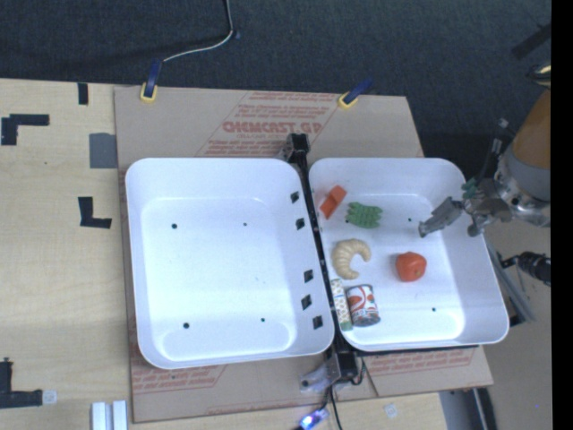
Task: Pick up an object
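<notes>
Camera view: two white bins (215, 173) on cardboard-topped bench (260, 124).

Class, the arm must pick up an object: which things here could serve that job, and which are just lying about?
For the job: gripper; orange block; green toy; croissant; red ball; can; right bin.

Just lying about: left bin; yellow clamp; blue clamp; cable.

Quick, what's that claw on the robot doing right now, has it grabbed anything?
Gripper: open, holding nothing, above the right bin's right side.
</notes>
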You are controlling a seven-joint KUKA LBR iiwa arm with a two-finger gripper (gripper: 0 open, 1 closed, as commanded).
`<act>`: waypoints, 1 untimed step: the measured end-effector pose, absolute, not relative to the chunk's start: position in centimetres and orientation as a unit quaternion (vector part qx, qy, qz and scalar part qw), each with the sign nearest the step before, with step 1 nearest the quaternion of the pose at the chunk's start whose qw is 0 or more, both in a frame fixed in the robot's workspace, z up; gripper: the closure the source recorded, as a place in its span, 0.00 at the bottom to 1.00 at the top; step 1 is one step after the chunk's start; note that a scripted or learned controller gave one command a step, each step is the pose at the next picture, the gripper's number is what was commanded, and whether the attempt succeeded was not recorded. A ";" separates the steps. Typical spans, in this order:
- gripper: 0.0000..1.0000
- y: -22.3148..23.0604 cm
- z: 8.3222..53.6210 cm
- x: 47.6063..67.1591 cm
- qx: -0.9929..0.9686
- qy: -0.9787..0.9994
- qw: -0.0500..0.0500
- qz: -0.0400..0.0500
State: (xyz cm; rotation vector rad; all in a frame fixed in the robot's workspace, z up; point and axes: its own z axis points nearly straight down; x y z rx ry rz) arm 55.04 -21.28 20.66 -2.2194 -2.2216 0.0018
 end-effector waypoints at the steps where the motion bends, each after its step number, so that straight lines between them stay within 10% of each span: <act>1: 0.00 -18.4 8.1 51.1 -0.707 -0.708 0.004 0.002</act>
